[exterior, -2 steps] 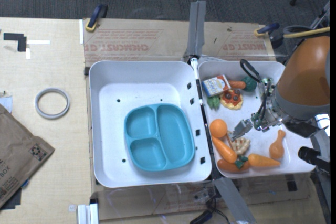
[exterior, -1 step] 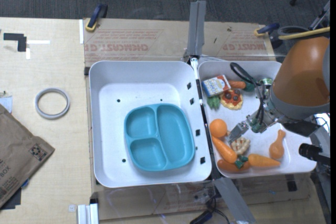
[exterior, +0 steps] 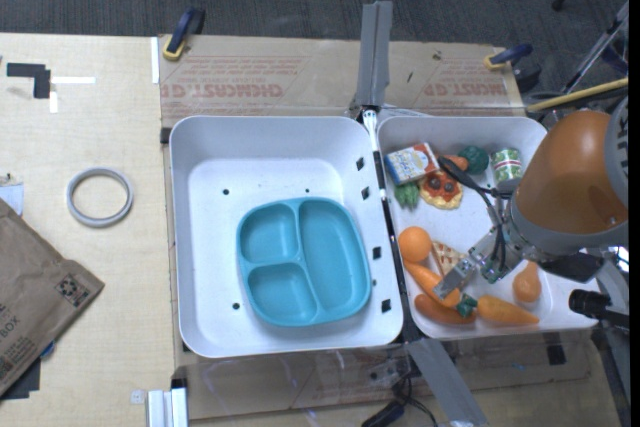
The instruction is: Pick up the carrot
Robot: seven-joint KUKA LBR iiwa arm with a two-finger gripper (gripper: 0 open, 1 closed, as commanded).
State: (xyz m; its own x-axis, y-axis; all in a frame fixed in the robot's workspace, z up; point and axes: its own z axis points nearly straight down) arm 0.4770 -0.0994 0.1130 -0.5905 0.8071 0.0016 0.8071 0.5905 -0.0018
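Right bin (exterior: pixel 400 130), perhaps two carrots (exterior: pixel 505 313), one claw (exterior: pixel 462 281)

Two white bins (exterior: pixel 190 215) sit side by side, and the one well away from the gripper (exterior: pixel 462 283) holds a turquoise divided plate (exterior: pixel 300 260). Right by the gripper lie an orange carrot (exterior: pixel 505 312) and other orange pieces. Further from it sit a green-labelled can (exterior: pixel 506 164) and a yellow slice dotted red (exterior: pixel 442 189). The arm (exterior: pixel 575 180) shows an orange band over grey.
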